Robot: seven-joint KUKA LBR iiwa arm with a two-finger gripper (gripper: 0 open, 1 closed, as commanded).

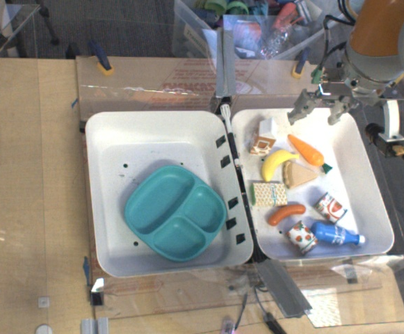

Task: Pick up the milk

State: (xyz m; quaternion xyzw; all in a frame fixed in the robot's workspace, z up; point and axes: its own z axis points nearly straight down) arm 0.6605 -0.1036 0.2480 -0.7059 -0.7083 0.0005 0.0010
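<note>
The hand [325,110] is hovering over the far edge of the right bin [375,186], with its two fingers [300,110] spread apart and gripping nothing. The arm [382,26] is entering from the table's far right corner.

The milk [263,138], a small white and brown carton, is lying in the far left part of the right bin, close to the divider between the bins and just left of the hand. A carrot [306,150] is lying beside it toward the right, and a banana [278,163] is sitting just nearer than the carton, touching a sandwich wedge [300,175]. A cracker box [269,194] and a sausage [286,214] are lying further toward the near edge. Two small red and white cans [329,207] [301,236] and a blue bottle [335,234] are occupying the near right part of this bin.

The left bin [104,186] is carrying a teal divided plate [176,212]. A clear tub of mixed items [257,9] is standing at the table's far edge.
</note>
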